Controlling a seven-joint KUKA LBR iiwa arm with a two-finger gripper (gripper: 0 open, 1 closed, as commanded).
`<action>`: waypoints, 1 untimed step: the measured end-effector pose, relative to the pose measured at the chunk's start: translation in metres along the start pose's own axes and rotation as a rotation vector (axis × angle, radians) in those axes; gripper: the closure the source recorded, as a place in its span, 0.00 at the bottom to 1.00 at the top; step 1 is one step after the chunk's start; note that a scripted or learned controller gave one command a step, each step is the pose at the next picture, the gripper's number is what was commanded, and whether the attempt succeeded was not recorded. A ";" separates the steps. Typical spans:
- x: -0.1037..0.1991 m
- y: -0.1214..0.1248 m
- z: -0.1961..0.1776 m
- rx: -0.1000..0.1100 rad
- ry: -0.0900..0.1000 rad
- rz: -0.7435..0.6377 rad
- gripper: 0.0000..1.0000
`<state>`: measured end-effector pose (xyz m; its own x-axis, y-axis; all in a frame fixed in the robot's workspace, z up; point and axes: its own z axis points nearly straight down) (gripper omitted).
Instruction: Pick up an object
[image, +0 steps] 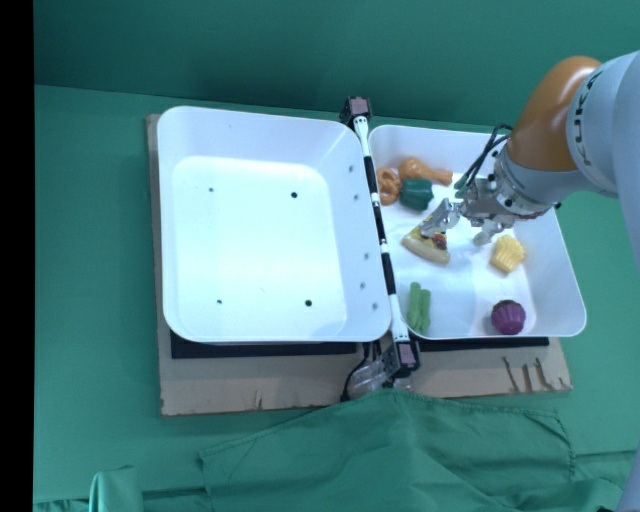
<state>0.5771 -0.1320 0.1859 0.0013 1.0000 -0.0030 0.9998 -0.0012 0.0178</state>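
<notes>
End effector (462, 222) is low in the right bin (560, 262), fingers spread wide with nothing between them, one tip just above the toy pizza slice (427, 245). Yellow corn (507, 253) lies just beside the other finger; green pepper (416, 194) and chicken drumstick (424, 169) are near. Judgement: centre over the pizza slice, descend until the fingers straddle it, then close, avoiding the corn.

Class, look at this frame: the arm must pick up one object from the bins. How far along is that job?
Done: the gripper has reached into the right bin, just above the pizza slice toy. In hand: nothing visibly between its fingers. Left: grasp and lift one item; the corn cob, purple fruit, green beans and green pepper all lie on the bin floor.
</notes>
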 end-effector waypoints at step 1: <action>-0.058 -0.022 -0.002 -0.004 -0.001 0.006 0.00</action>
<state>0.5546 -0.1898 0.1880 0.0069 1.0000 -0.0042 0.9997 -0.0068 0.0217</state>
